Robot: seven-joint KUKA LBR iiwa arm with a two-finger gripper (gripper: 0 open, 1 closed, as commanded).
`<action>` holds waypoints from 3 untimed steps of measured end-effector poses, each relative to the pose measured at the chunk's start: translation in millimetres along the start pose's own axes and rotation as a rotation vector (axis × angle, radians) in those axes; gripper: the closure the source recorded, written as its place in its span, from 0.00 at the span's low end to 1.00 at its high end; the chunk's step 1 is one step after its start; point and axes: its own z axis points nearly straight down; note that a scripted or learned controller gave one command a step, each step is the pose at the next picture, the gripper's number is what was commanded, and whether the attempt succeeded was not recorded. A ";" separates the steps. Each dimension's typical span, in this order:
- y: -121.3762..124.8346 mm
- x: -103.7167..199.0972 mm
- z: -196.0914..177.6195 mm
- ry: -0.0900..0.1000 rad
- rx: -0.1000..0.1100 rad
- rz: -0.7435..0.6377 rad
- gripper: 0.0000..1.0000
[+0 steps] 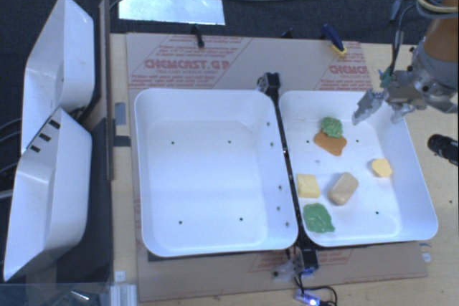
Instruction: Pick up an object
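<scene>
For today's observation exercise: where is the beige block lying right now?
The beige block lies in the right bin, between the yellow cube and the small yellow piece, above the green lump.

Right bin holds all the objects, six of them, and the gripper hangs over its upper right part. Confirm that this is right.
The count is wrong. The right bin holds five pieces: a green and orange piece, a small yellow piece, a yellow block, a tan piece and a green piece. The camera view shows this. The gripper does hang over its upper right part.

Five items lie in the right bin [423,222], the left bin [154,226] beside it on the bench [215,54].
</scene>
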 end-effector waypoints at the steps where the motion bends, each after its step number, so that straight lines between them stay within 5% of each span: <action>1: 41.5 -23.3 184.2 0.000 -0.003 0.000 0.00; 2: 86.1 3.3 198.3 0.000 0.000 -0.002 0.00; 3: 57.7 -14.3 197.3 0.001 -0.001 0.001 0.00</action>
